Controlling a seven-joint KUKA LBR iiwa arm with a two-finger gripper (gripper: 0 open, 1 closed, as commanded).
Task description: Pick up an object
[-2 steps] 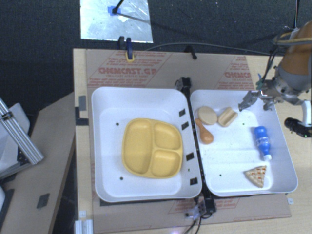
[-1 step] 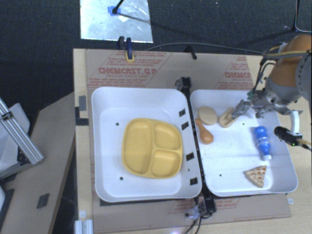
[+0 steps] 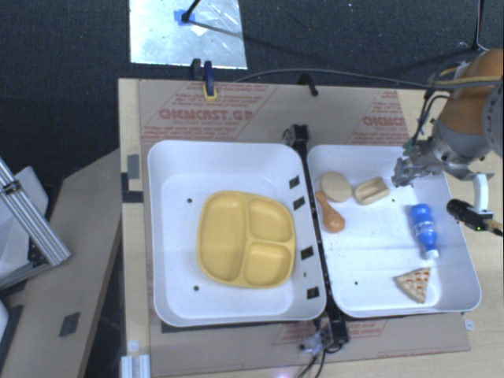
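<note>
Yellow divided plate (image 3: 246,239) is seen in the left bin (image 3: 169,211). A blue bottle (image 3: 423,228) lies in the right bin (image 3: 370,290); gripper (image 3: 404,172) is poised near its upper right, apparently holding nothing.

Divided plate (image 3: 246,239) in left bin (image 3: 169,211), right bin (image 3: 457,290) holding bottle (image 3: 423,229), pizza slice (image 3: 414,283), bread (image 3: 371,190)

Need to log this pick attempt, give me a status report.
Gripper over right bin's far side, holding nothing seen. Nearest: bread-like block. Blue bottle and pizza slice untouched.
</note>
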